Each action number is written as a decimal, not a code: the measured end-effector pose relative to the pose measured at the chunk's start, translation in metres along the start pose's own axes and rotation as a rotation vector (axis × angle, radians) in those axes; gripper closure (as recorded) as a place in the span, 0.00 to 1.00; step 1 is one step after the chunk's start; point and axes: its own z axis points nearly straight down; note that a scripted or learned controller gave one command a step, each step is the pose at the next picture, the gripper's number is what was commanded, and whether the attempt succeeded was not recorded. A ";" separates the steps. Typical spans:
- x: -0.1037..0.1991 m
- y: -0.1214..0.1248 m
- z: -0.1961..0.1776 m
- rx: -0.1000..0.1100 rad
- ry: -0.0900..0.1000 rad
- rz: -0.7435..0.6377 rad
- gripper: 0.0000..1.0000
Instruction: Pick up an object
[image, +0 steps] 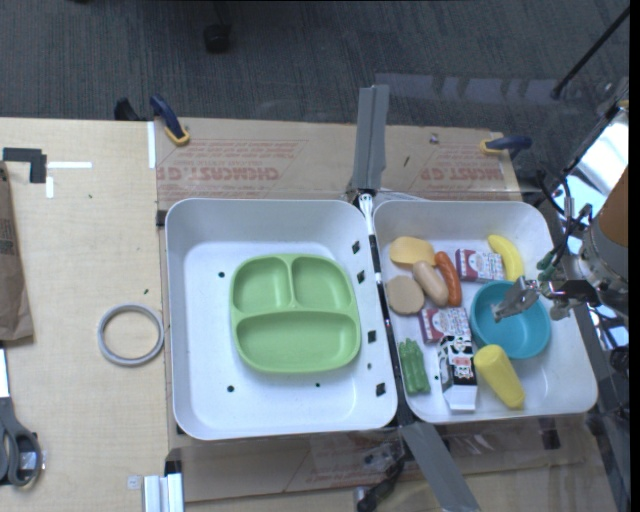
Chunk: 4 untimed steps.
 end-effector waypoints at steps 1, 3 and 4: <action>0.017 0.060 0.129 0.001 0.001 0.203 0.00; 0.050 0.129 0.129 0.007 -0.001 0.034 1.00; 0.011 0.130 0.088 -0.001 -0.001 -0.058 1.00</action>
